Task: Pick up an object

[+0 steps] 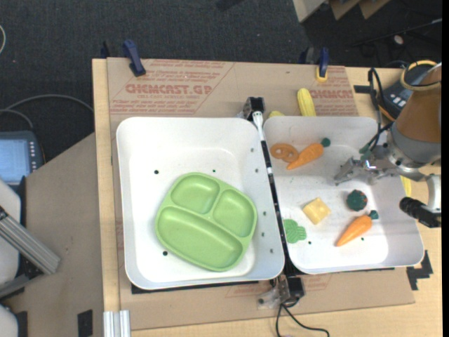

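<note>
The gripper (pixel 349 170) is hovering in the right bin (pixel 330 258), fingers apart and holding nothing. The dark green object (pixel 357 200) is lying just below it. A misaligned descent risks knocking it aside.

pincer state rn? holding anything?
Pincer: open, holding nothing. It hangs over the right bin, above the dark green ball.
</note>
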